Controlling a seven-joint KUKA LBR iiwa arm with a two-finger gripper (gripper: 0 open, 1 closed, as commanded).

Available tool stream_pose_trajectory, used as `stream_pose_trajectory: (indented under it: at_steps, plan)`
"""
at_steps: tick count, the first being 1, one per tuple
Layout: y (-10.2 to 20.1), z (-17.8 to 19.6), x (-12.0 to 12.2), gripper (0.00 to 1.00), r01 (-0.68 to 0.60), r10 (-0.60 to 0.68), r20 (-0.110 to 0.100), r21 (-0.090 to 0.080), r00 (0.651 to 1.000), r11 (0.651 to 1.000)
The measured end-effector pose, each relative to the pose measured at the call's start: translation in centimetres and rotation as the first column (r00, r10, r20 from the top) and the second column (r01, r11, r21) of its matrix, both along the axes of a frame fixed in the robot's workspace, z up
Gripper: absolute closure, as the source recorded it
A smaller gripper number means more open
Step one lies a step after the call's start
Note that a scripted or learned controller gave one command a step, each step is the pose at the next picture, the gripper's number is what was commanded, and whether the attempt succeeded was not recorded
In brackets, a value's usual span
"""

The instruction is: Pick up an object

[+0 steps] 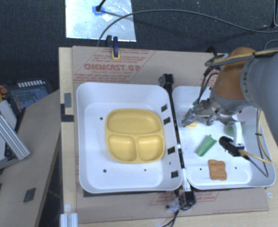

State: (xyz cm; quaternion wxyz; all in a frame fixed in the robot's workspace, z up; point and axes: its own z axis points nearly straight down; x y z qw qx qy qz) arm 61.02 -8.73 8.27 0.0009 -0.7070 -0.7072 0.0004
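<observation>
In the right bin (257,174), a green block (205,145) lies near the middle and a brown toast-shaped piece (218,169) lies near the front. My gripper (198,117) is low over the back left part of this bin. A small pale yellow piece (192,125) peeks out just under its left side; whether it is gripped is hidden. The green block lies apart from the gripper, a little in front of it and to its right.
The left bin (89,126) holds a yellow divided plate (134,135). A black-clipped divider (173,126) runs between the bins. The grey arm with its orange band (231,82) covers the right bin's back right. A bit of green (230,128) shows beside the wrist.
</observation>
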Motion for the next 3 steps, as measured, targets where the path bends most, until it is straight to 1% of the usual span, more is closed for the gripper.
stream_pose_trajectory:
  at_steps: [1, 2, 3]
  plan:
    - [-0.1, 1.3, 0.2, 1.00, 0.001, -0.001, 0.005, -0.001, 1.000, 1.000]
    - [0.3, 7.6, -0.2, 1.00, -0.003, 0.003, 0.009, -0.001, 1.000, 1.000]
    - [0.5, 14.1, 0.2, 1.00, -0.004, 0.004, 0.011, -0.002, 1.000, 1.000]
